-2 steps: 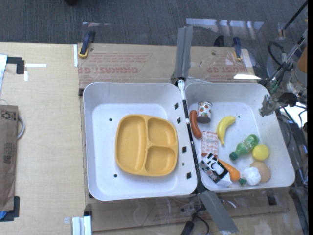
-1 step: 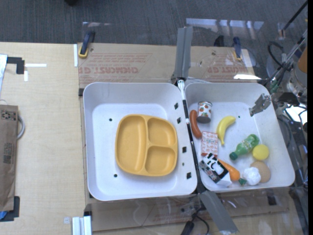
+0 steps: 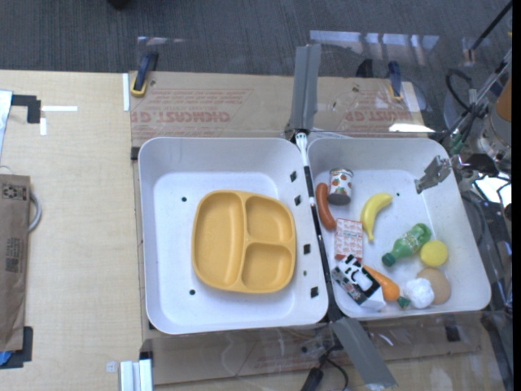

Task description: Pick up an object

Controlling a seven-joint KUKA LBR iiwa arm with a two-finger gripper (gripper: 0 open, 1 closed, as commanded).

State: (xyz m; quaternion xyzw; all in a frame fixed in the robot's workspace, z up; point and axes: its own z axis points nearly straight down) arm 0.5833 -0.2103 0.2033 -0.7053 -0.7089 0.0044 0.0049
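While the end effector [image 3: 433, 174] hovers, banana [image 3: 374, 211] lies beside green bottle [image 3: 407, 243].

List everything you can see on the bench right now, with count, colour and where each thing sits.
bins: 2, white, side by side
divided plate: 1, yellow, left bin
sausage: 1, red-orange, right bin by divider
small can: 1, dark with label, right bin, far side
banana: 1, yellow, right bin middle
card: 1, red and white, below the banana
bottle: 1, green, right bin
lemon: 1, yellow, beside the bottle
carrot: 1, orange, near edge
gripper: 1, grey, over right bin's far right corner
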